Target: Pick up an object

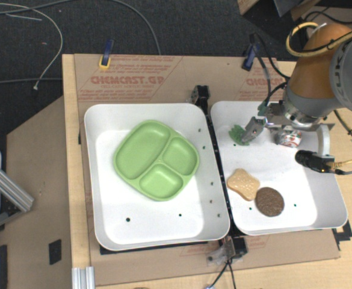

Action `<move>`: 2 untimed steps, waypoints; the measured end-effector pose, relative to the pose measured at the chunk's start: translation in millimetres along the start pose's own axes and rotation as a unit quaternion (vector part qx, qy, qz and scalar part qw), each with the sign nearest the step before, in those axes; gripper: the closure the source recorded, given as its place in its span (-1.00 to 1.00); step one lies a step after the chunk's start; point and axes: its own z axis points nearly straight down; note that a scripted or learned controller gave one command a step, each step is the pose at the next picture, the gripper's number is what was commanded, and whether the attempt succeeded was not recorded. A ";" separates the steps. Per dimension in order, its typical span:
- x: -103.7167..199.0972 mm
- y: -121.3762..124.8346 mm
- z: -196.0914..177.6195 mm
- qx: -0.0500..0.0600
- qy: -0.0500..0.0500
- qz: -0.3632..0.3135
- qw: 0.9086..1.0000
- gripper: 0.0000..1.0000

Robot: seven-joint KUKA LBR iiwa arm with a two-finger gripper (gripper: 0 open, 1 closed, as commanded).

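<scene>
Even, bright light is falling from overhead, and nothing is looking dim apart from the dark carpet around the worktop (79, 161). The two white bins (103, 155) are reflecting strongly and nearly washing out, with little surface detail surviving. Shadows are staying soft and short; a faint one is lying under the green plate (156, 159), well to the left of the fingers (252, 127). The picture is looking slightly grainy and soft throughout, while straight edges are showing no obvious bending.

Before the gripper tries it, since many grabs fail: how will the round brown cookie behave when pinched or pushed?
The cookie lies flat and thin, so it will likely slide, not roll. It looks rigid and light. It touches the tan biscuit, so a push may shift both.
</scene>
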 end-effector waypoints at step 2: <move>-1.3 3.7 74.8 -0.001 0.000 0.000 1.000 -1.00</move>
